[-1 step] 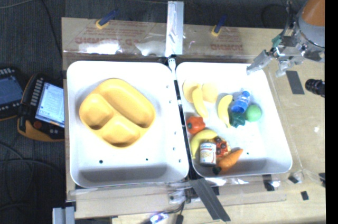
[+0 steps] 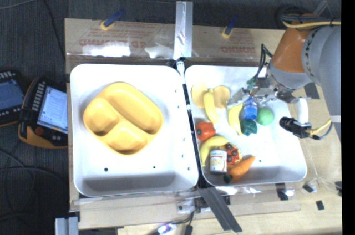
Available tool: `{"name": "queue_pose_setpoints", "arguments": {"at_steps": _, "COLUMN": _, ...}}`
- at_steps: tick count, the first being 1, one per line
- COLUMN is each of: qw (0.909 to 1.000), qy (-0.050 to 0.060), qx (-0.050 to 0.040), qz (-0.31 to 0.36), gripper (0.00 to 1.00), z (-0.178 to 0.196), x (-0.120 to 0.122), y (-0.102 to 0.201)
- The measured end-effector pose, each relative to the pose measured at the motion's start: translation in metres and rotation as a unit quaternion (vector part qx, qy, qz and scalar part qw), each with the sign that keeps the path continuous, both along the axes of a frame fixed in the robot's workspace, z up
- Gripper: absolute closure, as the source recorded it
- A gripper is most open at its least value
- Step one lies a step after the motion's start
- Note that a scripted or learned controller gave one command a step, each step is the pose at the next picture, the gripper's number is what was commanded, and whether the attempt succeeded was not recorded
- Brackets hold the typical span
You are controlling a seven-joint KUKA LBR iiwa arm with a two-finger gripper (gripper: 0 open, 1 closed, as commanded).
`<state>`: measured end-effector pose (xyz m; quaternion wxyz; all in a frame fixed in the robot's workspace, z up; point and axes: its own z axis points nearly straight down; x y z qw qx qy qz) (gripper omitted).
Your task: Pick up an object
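My gripper [image 2: 251,96] hangs low in the right bin [image 2: 288,164], near its back, reaching in from the right. Directly under and in front of it sit a blue object [image 2: 250,113], a dark teal object [image 2: 249,127] and a green ball [image 2: 266,116]. A yellow banana-like piece [image 2: 235,117] lies just to their left. Further left are another banana [image 2: 210,106] and a pale yellow piece [image 2: 222,95]. Whether the gripper touches the blue object is unclear.
At the right bin's front lie a red tomato [image 2: 204,130], a yellow fruit [image 2: 212,143], a small jar [image 2: 218,161] and an orange carrot [image 2: 242,166]. A large yellow lumpy object [image 2: 122,116] takes up much of the left bin [image 2: 94,178]. The arm's orange band [image 2: 288,54] stands over the right bin's back right corner.
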<state>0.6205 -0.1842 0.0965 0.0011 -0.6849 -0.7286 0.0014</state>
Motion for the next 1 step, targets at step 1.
{"name": "queue_pose_setpoints", "arguments": {"at_steps": 1, "qw": 0.9994, "qy": -0.001, "qx": 0.0006, "qz": 0.034, "gripper": 0.0, "z": 0.045, "x": 0.0332, "y": 0.0007}}
